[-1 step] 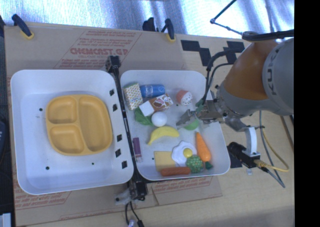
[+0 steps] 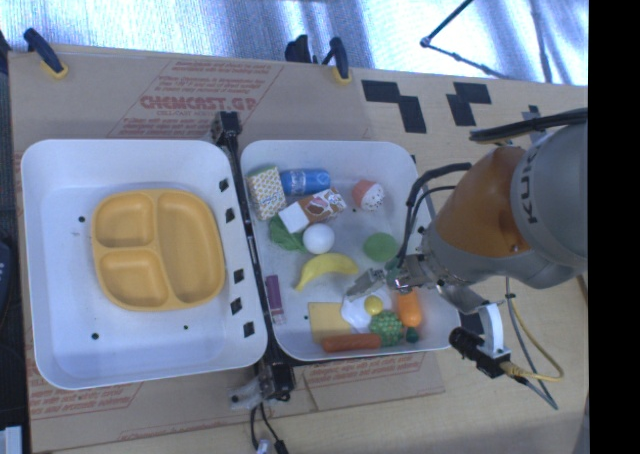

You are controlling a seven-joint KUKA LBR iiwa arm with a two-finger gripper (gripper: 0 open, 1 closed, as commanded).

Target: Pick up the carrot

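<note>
Gripper over right bin, near carrot.

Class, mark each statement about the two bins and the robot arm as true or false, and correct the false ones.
1. The yellow divided plate lies in the left bin. True.
2. The banana lies in the left bin. False: it lies in the right bin, near the white ball.
3. The gripper is over the right bin. True.
4. The carrot lies on the yellow divided plate. False: it lies in the right bin, beside the gripper.
5. The blue can lies near the right bin's far edge. True.
</note>
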